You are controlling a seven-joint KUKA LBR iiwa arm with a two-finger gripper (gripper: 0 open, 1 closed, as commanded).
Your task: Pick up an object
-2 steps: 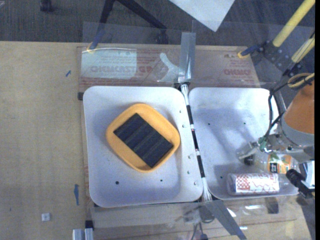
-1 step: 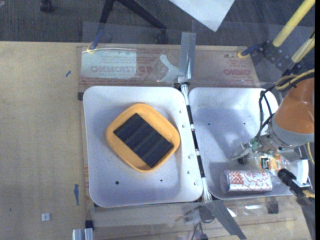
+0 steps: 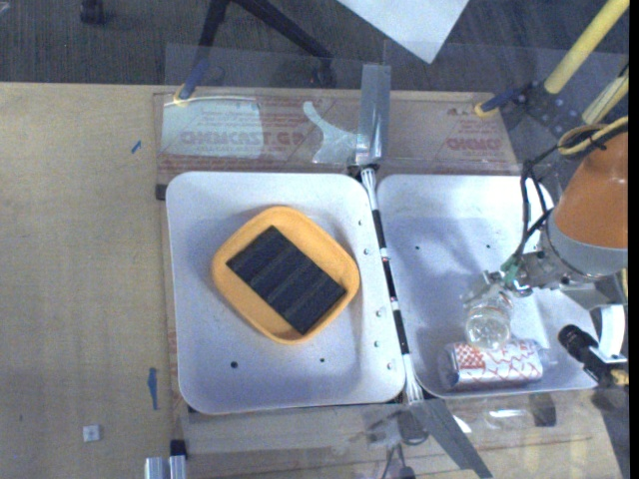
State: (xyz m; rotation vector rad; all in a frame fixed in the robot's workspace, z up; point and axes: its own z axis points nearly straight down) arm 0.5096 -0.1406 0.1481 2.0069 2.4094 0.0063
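Beneath everything runs a pale wooden bench (image 3: pixel 70 267), with dark carpet and the legs of an office chair (image 3: pixel 240 8) beyond its far edge. On it sit two shallow white plastic bins side by side: the left bin (image 3: pixel 200 367), well away from the gripper, and the right bin (image 3: pixel 439 218), over which the grey arm with its orange band (image 3: pixel 594 198) reaches. Far off to the gripper's side, in the left bin, lies a rounded yellow dish with a dark ribbed inset (image 3: pixel 286 285). The gripper (image 3: pixel 499 285) is low in the right bin, directly over a clear glass-like object (image 3: pixel 487 322); whether its fingers are spread or closed, I cannot tell. Just past that, toward the near rim, rests a small red-and-white patterned packet (image 3: pixel 496 363). Judging from this, nothing appears lifted yet; grasp and raise remain.
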